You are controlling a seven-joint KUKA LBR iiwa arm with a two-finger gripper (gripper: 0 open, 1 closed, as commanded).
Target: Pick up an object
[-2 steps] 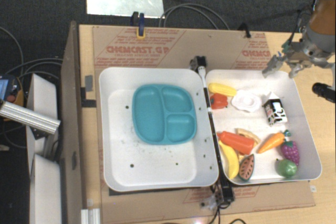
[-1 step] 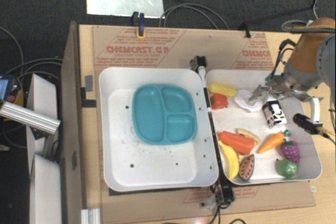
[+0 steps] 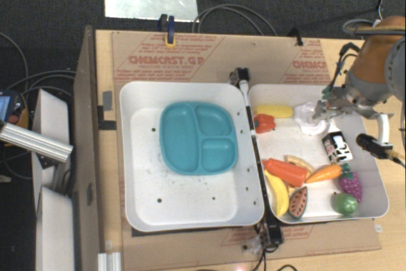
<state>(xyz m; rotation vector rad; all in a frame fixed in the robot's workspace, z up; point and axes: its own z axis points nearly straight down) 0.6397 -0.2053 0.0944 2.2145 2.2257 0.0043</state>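
The right bin (image 3: 380, 200) holds several toy foods. A yellow piece (image 3: 274, 112) and a small red piece (image 3: 264, 124) lie at its far left. A white crumpled object (image 3: 307, 118) lies beside them, and my gripper (image 3: 321, 107) hangs right over its right edge. A black-and-white carton (image 3: 337, 147) lies just in front of the gripper. Nearer the front are an orange carrot (image 3: 327, 172), a red-orange pepper (image 3: 287, 170), a banana (image 3: 276, 190), a watermelon slice (image 3: 298, 201), purple grapes (image 3: 350, 185) and a green fruit (image 3: 344, 203).
The left bin (image 3: 139, 200) bears a teal divided plate (image 3: 198, 138). A black divider (image 3: 252, 136) runs between the bins. The grey arm (image 3: 374, 73) comes in over the right bin's far right corner. Cables lie behind the bench.
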